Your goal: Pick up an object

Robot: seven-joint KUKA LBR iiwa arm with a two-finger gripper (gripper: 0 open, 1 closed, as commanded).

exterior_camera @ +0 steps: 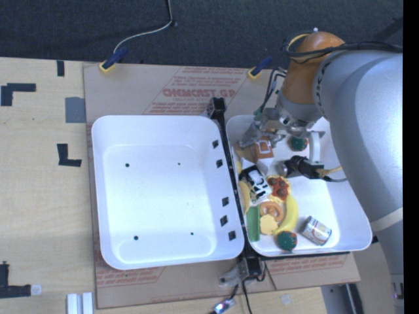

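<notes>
2 shallow white bins side by side on a cardboard sheet over the wooden surface. Left bin bare white inside, with 4 small dark dots on its floor. Right bin crowded along its left half with small objects. Grey arm reaching in from the right, orange band above the wrist, hand low over the far end of the right bin — clenched or released, cannot tell, since wrist hardware and cables cover the tips. An orange-brown carton just below the hand, touching or apart impossible to judge.

Nearer the camera, a tight cluster: a black-and-white piece against the divider, a red item beside it, a yellow banana curving round an orange ring-shaped toy, a green stick-like piece along the bin's left wall, a dark green ball at the near edge. A small silver can lying on its side, a little apart to the right of the banana. A black cylindrical part with cable right of the cluster — whether part of the arm or a loose thing, unclear.

Black clips along the seam between the bins. 2 blue-and-yellow clamps at the cardboard's far edge, a cable trailing up from the left one.
</notes>
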